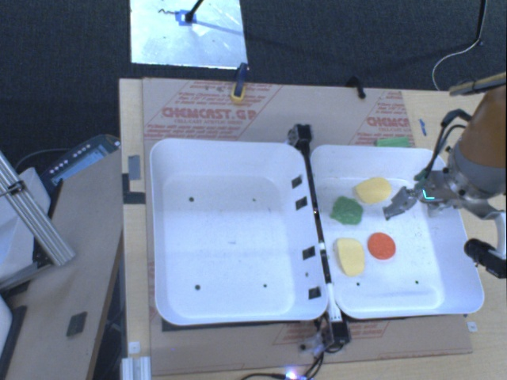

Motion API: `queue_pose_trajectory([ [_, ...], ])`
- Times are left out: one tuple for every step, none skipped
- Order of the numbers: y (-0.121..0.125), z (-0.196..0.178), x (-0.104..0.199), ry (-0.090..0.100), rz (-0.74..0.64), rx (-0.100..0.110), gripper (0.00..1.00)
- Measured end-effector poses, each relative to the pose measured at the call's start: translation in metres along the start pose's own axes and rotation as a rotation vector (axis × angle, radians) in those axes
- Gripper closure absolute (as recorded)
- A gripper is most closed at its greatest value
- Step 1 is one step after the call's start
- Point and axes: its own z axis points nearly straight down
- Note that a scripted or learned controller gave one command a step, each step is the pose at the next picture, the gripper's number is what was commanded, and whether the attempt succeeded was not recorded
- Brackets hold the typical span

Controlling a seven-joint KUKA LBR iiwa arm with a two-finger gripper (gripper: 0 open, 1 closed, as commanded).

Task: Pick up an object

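Four small objects lie in the right bin (455,291). A pale yellow lump (373,189) sits toward the back, a green leafy piece (346,210) lies left of centre, an orange-red disc (382,246) rests in the middle, and a yellow oblong (350,256) lies beside the disc on its left. My gripper (398,203) hangs over the bin just right of the pale yellow lump, its dark fingers pointing left and down. Nothing shows between the fingers.
The left bin (170,291) stands beside the right one, with black clips (305,204) along the shared divider. A yellow clamp (238,93) sits at the board's back edge. A grey device (79,158) and a metal rail (32,220) stand off the bench at left.
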Motion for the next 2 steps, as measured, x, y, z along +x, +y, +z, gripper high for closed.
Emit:
queue_pose_trajectory([
  [-0.017,0.097,0.044,0.004,-0.004,0.008,0.0],
  [0.006,0.121,-0.018,-0.003,0.005,-0.001,0.0],
])
